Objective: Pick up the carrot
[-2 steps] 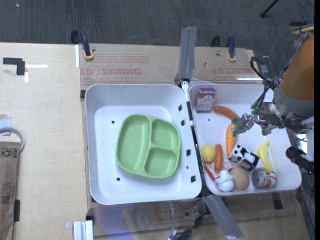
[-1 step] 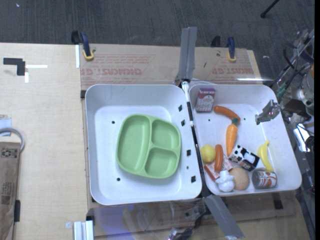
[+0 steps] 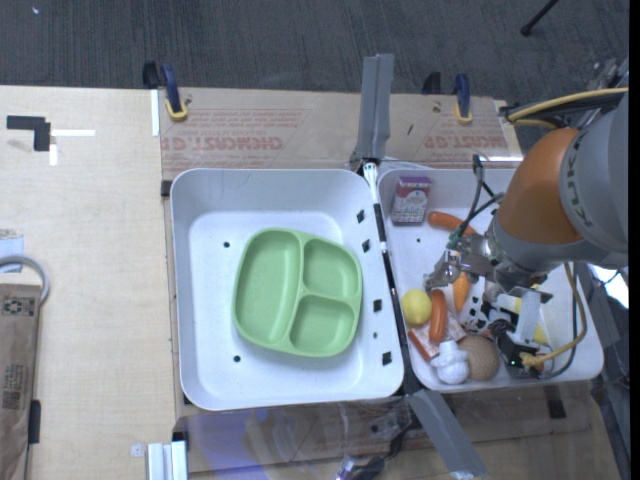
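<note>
The arm [image 3: 560, 193] reaches in from the right and hangs low over the right bin [image 3: 590, 363], w/ the gripper [image 3: 462, 271] down among the clutter. The left bin [image 3: 200, 298] has a green divided tray [image 3: 297, 292]. The carrot: my best guess is the orange piece [image 3: 460, 290] right under the gripper tip, standing roughly upright just beside a yellow lemon [image 3: 416, 307]. A longer orange piece [image 3: 438, 317] lies next to the lemon and another orange thing [image 3: 446, 221] sits near a small box [image 3: 410, 199] at the back, so which one's the real carrot isn't certain. Can't tell if the fingers are apart or together; cables and the wrist hide them, and nothing clearly shows a grip. Risks, as I judge it: the stuff is packed tight, so closing could catch the lemon or the longer orange piece instead, or pinch the carrot off-centre and let it slip on lift. The white lump [image 3: 450, 360] and brown ball [image 3: 481, 358] near the front could get shoved too.
</note>
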Controlling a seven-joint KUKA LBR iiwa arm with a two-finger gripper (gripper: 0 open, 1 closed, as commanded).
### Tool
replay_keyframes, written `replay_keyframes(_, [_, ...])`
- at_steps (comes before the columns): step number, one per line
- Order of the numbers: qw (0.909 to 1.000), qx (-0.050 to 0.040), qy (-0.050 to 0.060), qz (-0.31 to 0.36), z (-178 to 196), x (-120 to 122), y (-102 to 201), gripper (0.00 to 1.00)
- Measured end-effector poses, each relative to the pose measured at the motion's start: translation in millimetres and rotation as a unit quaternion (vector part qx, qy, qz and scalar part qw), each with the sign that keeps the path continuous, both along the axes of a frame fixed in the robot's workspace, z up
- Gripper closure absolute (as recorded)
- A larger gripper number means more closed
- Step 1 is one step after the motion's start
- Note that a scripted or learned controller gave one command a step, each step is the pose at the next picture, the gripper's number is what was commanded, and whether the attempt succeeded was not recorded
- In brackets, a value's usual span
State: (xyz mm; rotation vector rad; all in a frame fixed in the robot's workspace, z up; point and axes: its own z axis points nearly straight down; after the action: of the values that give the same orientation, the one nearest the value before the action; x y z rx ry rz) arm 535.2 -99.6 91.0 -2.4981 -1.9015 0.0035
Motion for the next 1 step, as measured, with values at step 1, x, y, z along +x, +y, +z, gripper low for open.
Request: replay_keyframes(1, [1.0000, 0.0001, 0.001, -0.002, 8.4, -0.6, -1.3, 1.00])
